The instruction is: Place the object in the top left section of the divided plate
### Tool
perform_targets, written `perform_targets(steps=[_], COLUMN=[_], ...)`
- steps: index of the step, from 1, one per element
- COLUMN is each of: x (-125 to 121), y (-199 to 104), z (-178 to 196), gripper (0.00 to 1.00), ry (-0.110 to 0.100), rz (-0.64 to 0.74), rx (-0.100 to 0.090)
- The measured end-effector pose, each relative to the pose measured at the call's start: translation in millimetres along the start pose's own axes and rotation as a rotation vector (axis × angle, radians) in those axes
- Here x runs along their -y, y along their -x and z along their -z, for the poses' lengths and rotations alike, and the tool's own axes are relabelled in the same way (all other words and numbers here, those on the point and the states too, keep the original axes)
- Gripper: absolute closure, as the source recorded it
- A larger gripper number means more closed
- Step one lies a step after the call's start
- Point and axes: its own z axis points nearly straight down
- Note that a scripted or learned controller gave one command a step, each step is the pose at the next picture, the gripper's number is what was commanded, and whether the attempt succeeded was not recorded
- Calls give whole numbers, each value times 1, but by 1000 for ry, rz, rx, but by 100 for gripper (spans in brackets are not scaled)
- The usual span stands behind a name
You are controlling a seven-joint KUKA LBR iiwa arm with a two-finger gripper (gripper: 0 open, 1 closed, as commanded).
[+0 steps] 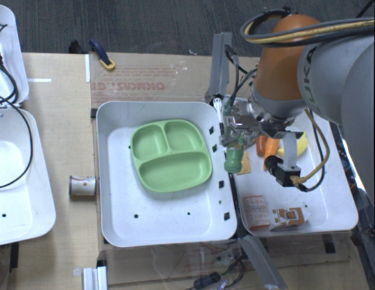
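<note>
The green divided plate lies in the left bin, with two small sections at its far side and one long section at the near side. All sections look bare. My gripper hangs over the rim between the two bins, just right of the plate. It is shut on a small green object that hangs down between the fingers. The grey arm with its orange band reaches in from the upper right.
The right bin holds an orange piece, a yellow piece, a tan piece, a flat packet and a small carton. A small can lies on the bench left of the bins. Cables loop under the wrist.
</note>
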Motion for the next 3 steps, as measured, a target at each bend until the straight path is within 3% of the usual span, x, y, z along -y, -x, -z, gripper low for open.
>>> perform_targets(steps=[1,2,3], x=[-38,-72,-72], y=[-68,-146,-145], z=[4,-19,-18], gripper=[100,100,0], ry=[0,1,1], rz=[35,129,129], rx=[1,1,1])
